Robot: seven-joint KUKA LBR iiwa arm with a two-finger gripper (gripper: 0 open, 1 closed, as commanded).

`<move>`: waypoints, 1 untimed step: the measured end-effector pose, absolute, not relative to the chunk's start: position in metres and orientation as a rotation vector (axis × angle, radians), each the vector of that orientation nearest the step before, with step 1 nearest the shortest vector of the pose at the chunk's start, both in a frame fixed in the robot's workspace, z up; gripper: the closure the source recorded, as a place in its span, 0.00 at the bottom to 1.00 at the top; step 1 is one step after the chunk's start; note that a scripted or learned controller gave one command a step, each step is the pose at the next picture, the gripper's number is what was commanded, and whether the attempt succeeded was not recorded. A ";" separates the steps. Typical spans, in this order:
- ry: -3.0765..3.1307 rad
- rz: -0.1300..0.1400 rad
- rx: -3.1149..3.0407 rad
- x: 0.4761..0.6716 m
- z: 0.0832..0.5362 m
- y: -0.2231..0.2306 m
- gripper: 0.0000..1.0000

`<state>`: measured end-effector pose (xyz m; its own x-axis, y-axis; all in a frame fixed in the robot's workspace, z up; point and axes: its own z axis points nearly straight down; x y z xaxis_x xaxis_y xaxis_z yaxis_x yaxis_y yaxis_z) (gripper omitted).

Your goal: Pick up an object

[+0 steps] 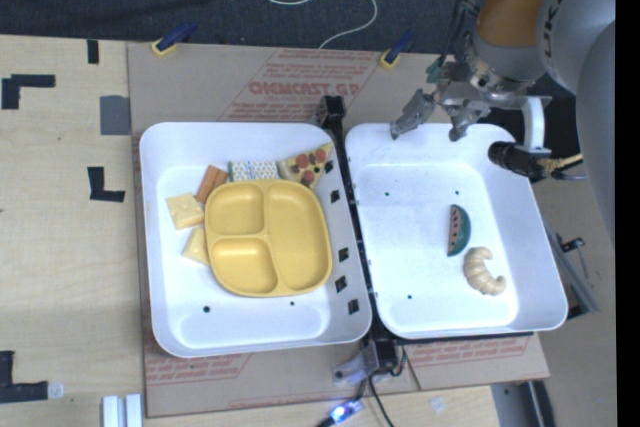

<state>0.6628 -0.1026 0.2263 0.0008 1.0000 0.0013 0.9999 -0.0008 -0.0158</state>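
Nearest the camera, in the right bin (520, 315), there's a pale croissant (484, 271) lying loose, with a little watermelon slice (457, 229) just beyond it, close but apart. Left bin (165, 315) has a yellow divided plate (268, 237) with some small food bits tucked behind and beside it. Farther back, the gripper (434, 122) hangs over the right bin's far edge, fingers spread wide, nothing between them.
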 end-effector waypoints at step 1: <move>-2.222 0.002 -2.218 0.665 0.236 -0.102 0.00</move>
<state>0.6652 -0.1025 0.2357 -0.0018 1.0000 0.0002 1.0000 0.0018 -0.0019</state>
